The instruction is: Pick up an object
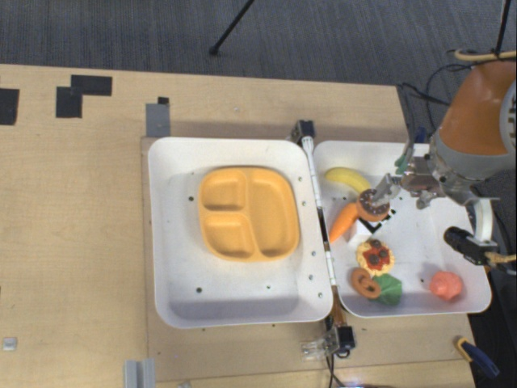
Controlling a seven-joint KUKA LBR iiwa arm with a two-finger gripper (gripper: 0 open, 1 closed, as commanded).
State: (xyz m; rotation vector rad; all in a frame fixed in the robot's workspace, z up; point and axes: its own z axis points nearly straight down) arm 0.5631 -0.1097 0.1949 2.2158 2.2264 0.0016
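I see the tool [373,204] low in the right bin [420,253], at the top of the toy carrot [342,222]; I cannot tell its opening. The banana [347,179] lies just beside, so the grasp may slip or push both.

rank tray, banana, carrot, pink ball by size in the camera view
1. tray, by far largest
2. banana and carrot, look alike, unsure which is bigger
3. pink ball, smallest
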